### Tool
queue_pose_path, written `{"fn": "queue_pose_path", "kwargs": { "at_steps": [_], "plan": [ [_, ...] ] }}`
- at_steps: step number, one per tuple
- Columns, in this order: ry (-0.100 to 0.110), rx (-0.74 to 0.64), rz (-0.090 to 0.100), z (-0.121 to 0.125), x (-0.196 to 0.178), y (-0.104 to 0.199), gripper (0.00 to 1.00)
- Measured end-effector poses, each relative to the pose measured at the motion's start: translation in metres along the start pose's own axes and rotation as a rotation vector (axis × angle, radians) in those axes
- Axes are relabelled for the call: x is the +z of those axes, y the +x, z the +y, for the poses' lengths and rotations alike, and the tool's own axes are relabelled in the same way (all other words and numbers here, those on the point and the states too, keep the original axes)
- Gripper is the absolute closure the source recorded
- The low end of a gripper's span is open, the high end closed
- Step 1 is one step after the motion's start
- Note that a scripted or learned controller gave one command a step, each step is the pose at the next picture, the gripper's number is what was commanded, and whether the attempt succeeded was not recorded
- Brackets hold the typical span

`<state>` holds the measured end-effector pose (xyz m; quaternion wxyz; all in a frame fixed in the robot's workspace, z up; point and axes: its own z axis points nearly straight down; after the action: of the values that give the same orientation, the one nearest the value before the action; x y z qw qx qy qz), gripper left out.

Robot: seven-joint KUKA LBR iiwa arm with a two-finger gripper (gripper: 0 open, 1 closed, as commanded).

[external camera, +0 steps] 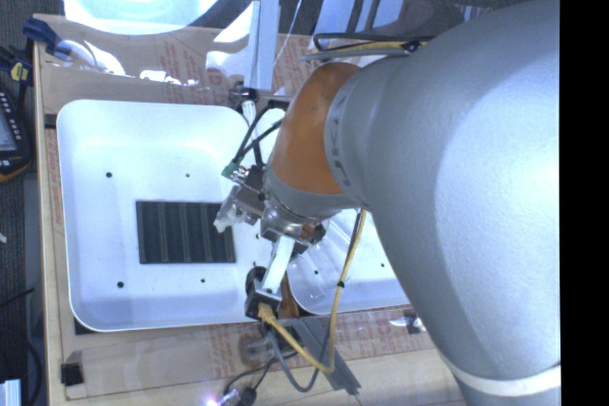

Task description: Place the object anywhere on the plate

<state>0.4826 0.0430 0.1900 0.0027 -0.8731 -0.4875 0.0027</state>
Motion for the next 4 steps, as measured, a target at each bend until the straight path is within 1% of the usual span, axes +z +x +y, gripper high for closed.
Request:
{"fn": "queue_pose_path", "kwargs": {
  "at_steps": [1, 2, 3, 4],
  "plan": [
    [0.001, -0.096, -0.001, -0.048, 0.012, 0.063, 1.00],
    [0.000, 0.365, -0.002, -0.074, 0.057, 0.104, 1.00],
    [-0.003, 0.257, 0.003, -0.075, -0.049, 0.107, 1.00],
    [-0.004, 0.029, 0.001, -0.100, -0.096, 0.146, 1.00]
  ]
}}
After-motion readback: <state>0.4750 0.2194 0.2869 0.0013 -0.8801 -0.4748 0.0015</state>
